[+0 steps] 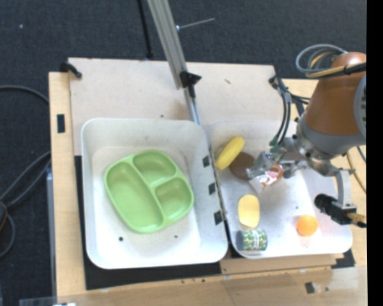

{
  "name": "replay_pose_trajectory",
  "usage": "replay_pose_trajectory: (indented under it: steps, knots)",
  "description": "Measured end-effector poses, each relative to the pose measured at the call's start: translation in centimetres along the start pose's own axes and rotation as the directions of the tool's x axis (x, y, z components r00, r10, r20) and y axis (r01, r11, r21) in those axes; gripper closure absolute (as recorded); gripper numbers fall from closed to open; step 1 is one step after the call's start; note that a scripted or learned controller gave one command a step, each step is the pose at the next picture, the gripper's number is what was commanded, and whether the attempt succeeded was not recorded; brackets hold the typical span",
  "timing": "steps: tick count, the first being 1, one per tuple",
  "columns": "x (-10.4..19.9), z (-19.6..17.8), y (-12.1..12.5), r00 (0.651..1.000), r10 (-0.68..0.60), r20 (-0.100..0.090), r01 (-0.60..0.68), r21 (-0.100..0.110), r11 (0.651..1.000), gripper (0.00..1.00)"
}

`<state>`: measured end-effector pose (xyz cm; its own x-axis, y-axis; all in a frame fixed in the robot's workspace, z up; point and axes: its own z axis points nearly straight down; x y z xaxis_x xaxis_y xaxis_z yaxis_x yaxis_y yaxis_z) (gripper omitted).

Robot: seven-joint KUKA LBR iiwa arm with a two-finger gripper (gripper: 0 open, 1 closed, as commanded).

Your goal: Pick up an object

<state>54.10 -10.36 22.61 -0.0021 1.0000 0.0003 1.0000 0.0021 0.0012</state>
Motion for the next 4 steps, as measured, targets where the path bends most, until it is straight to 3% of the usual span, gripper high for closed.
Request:
replay_pose_trajectory:
  steps: [1, 3, 4]
  knots:
    - [0.0, 0.0, 0.0, 1.0, 0.001, 0.0, -0.001, -0.001, 1.0, 0.0]
    - [-0.3, 12.4, -0.9, 1.0, 0.004, 0.001, -0.004, 0.007, 1.0, 0.0]
    - [-0.4, 12.5, -0.8, 1.0, 0.004, 0.0, -0.004, 0.002, 1.0, 0.0]
